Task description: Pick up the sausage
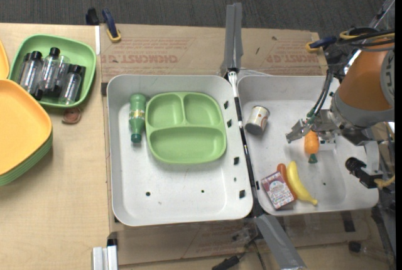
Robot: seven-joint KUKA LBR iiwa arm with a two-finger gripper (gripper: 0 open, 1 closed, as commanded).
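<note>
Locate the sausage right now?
The sausage lies in the right bin, near its front edge, wedged between the small red packet and the banana, below-left of the gripper.

Red print runs upside down along the brown cardboard sheet (188, 52) at twelve o'clock from the left bin (122, 156); its left stretch looks like "CHEMCNZT". Nothing else is legible.

Plate (186, 127) left bin (119, 156) — banana (300, 184) right
</note>
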